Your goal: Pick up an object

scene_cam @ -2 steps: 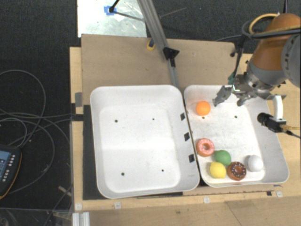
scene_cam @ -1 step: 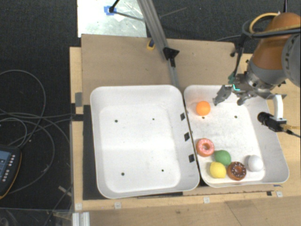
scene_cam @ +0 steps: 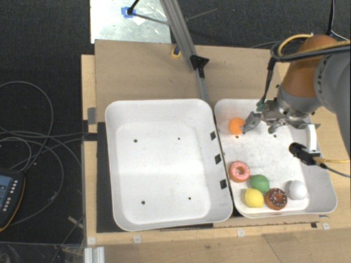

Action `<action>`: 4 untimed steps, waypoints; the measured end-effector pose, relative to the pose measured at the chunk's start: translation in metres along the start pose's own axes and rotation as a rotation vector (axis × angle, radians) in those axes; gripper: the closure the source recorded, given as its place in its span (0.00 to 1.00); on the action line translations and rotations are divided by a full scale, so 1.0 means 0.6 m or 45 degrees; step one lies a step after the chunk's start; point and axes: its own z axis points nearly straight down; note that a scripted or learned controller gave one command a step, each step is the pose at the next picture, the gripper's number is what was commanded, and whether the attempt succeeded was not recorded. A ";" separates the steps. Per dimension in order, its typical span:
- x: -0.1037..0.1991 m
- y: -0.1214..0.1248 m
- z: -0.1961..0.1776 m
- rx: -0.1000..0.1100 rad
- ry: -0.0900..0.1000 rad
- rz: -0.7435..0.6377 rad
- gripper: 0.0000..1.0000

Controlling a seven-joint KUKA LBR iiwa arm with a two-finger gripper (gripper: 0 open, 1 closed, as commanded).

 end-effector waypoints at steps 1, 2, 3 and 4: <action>0.001 0.000 0.071 -0.001 0.000 0.000 0.00; 0.000 0.003 0.047 -0.010 -0.001 0.000 1.00; 0.008 0.013 -0.058 -0.016 -0.002 -0.005 1.00; 0.016 0.010 -0.164 -0.016 -0.002 -0.006 1.00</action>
